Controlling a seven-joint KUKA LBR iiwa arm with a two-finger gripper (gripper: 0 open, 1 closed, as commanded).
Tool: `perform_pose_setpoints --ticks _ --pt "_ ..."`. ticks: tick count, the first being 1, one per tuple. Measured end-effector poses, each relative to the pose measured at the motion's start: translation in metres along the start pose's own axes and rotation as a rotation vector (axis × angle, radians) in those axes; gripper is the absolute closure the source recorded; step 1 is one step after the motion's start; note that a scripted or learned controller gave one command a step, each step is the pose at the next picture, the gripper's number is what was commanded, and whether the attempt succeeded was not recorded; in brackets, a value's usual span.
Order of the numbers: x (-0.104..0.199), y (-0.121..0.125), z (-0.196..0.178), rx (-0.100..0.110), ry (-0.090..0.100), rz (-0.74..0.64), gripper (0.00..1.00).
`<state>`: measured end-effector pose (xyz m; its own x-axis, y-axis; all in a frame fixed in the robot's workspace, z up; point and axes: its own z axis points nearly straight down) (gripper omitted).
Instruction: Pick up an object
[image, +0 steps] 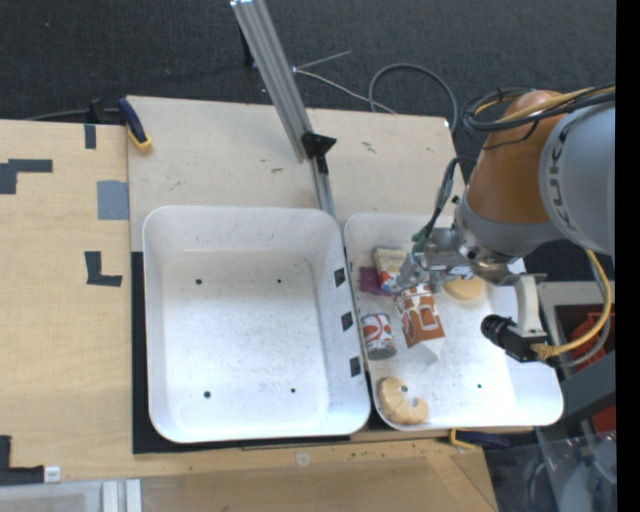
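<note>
Reading from left to right, you see the table (60, 300), whose pale wood top bears dark tape marks. Next comes the left bin (245, 225), a shallow white tray with a speckled floor. The right bin (520, 405) sits just beside it, their rims touching.

Inside the right bin, a small red and white can (378, 335) lies near the shared rim at about 9 o'clock from the bin's centre. A tan pastry (404, 403) rests at 7 o'clock, close to the near rim. A cream block (388, 259) lies at 11 o'clock, with a small purple item (369, 281) touching its lower left side. An orange and white packet (423, 318) sits near the centre, directly under the tool (412, 283). A pale round bun (463, 289) lies at 2 o'clock from the packet, partly hidden by the arm (530, 180).

The tool hangs low over the packet's upper end. You cannot tell how wide the tool stands, nor whether it grips anything.
</note>
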<state>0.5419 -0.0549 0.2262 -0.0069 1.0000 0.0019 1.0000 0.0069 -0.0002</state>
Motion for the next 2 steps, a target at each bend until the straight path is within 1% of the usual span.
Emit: perform_pose_setpoints --ticks 1,2 --pt "0.053 0.016 -0.009 0.000 0.000 0.000 1.00" --pt "0.102 0.041 0.004 0.002 -0.001 0.000 1.00"
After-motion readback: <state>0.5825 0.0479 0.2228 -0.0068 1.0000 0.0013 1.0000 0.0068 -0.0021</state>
